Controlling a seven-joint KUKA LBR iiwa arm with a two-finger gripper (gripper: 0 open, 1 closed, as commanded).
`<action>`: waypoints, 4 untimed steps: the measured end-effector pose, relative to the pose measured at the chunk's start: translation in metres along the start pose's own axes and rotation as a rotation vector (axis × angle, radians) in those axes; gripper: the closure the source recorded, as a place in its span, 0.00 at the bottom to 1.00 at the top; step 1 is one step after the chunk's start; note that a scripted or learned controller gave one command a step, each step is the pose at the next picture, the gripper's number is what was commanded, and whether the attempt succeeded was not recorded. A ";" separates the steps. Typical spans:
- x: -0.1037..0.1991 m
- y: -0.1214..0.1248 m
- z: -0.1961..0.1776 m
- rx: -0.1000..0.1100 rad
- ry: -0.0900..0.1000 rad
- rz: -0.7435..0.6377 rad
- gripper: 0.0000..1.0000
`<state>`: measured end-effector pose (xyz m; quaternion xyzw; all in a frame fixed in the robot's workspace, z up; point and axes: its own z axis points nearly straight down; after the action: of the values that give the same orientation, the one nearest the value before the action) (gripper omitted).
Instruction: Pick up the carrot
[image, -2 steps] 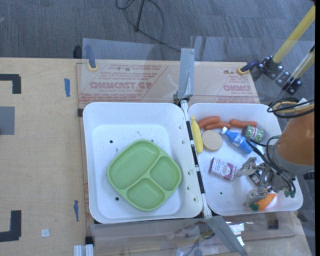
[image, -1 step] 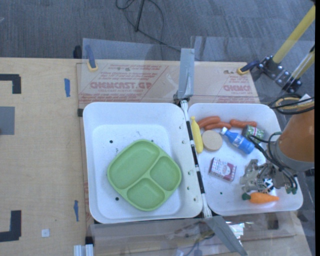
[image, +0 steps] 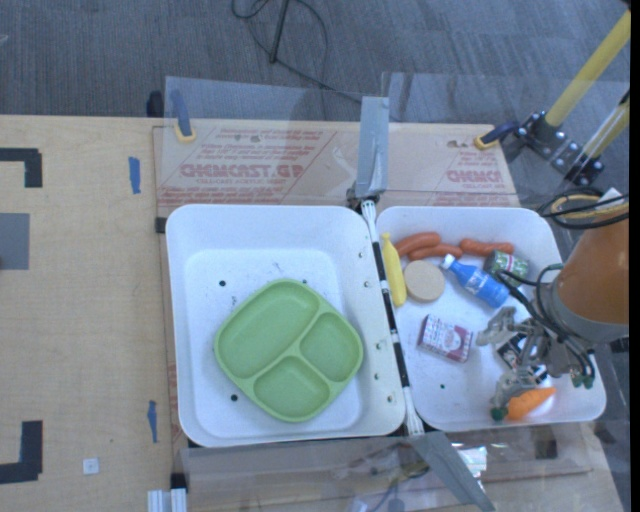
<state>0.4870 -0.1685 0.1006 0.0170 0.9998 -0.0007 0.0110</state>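
one gripper (image: 522, 378) sits low over the near right corner of the right bin (image: 572, 415), carried by the grey arm (image: 598, 285) with its orange band, which enters from the right. whether the claw is apart or together cannot be told, since the metal parts and dark cables at the wrist blur into one cluster. the carrot (image: 527, 402) lies on the bin floor directly at the gripper tip, orange body pointing right, green top pointing left; contact between claw and carrot cannot be confirmed, and the carrot appears to rest on the floor. left of the gripper, a small red and white packet (image: 446, 338) lies flat near the bin centre. further back, a blue and white bottle (image: 477, 283) lies tilted, with a round tan disc (image: 424, 281) just beside it and a green and dark can (image: 508, 264) near its far end. two pairs of red sausages (image: 418, 245) and (image: 486, 246) lie along the far wall. a yellow corn cob (image: 395, 272) lies along the left wall of this bin. the left bin (image: 190, 250) holds a green divided plate (image: 288, 349) with three compartments, well apart from the gripper.
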 end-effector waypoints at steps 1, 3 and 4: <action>-0.039 -0.054 0.013 0.000 0.011 -0.012 0.00; -0.108 -0.034 0.015 -0.002 0.011 -0.176 0.00; -0.103 -0.006 0.014 -0.004 0.013 -0.385 0.00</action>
<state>0.5898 -0.1778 0.0885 -0.1746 0.9846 -0.0006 0.0045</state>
